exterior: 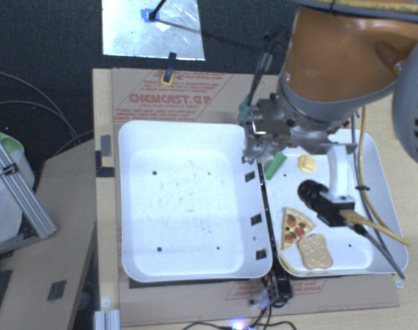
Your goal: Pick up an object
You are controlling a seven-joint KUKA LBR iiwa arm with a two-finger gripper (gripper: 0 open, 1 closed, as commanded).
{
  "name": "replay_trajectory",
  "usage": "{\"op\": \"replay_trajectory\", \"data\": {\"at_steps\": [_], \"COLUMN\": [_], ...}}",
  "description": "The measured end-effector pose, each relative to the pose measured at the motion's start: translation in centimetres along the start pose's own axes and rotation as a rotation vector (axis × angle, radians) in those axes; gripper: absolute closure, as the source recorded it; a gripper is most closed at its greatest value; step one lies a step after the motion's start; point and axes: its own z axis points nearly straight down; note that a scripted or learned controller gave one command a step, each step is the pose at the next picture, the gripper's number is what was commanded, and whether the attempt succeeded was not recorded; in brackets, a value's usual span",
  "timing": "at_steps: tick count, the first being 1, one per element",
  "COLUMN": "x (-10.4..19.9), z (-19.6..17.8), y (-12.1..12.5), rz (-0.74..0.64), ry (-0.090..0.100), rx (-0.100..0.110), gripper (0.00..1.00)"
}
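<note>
My gripper (258,150) hangs low over the left edge of the right bin (381,184), by the wall it shares with the left bin. A green piece (276,165) lies slanted just to the right of and below the gripper, partly hidden by it; whether the two touch I cannot tell. A small yellow piece (306,162) sits further right. At the bin's front lie a toy pizza slice (295,227) and, beside it, a tan bread-like piece (315,251).
The left bin (137,184) stands beside the right one on a cardboard sheet (174,98). The arm's big orange and grey body (346,40) covers the back of the right bin. A metal plate (152,19) lies behind the bench.
</note>
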Motion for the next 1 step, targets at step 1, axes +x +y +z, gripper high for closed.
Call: {"op": "replay_trajectory", "data": {"at_steps": [1], "x": [0.0], "z": [-1.09], "y": [0.08], "rz": [-0.004], "ry": [0.001], "rx": [-0.003], "gripper": [1.0]}}
